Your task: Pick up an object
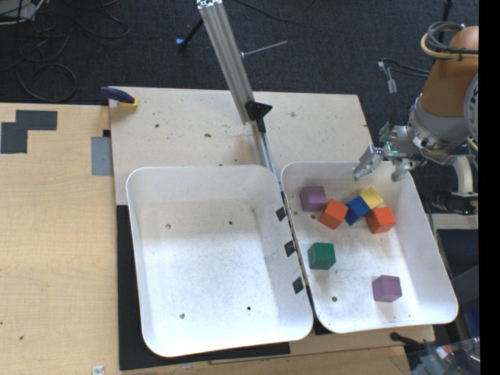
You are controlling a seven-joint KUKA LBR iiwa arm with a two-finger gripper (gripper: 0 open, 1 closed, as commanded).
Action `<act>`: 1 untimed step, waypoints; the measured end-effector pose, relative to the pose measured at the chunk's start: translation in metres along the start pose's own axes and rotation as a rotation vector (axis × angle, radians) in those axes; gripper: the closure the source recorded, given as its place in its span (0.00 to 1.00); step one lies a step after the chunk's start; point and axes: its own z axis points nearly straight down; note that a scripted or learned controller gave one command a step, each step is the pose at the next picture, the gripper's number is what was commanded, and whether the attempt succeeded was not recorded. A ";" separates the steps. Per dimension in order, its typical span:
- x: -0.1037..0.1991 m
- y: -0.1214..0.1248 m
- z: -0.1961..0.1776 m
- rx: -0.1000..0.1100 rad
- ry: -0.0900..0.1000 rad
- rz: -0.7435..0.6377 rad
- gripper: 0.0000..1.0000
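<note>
High fixed camera, slanted down, both bins (pixel 148 180)

Even bright overhead light; left bin (pixel 148 209) floor glares white; soft shadows; slight overall blur.

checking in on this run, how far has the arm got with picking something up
Done: nothing lifted yet. All seven blocks sit in the right bin, among them the yellow block and blue block. In hand: the gripper hangs open over that bin's far rim, with nothing between its fingers. Left: descend onto a block, close and lift; the yellow one looks nearest.
</note>
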 end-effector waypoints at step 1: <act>0.000 -0.001 0.065 0.005 0.001 0.000 0.00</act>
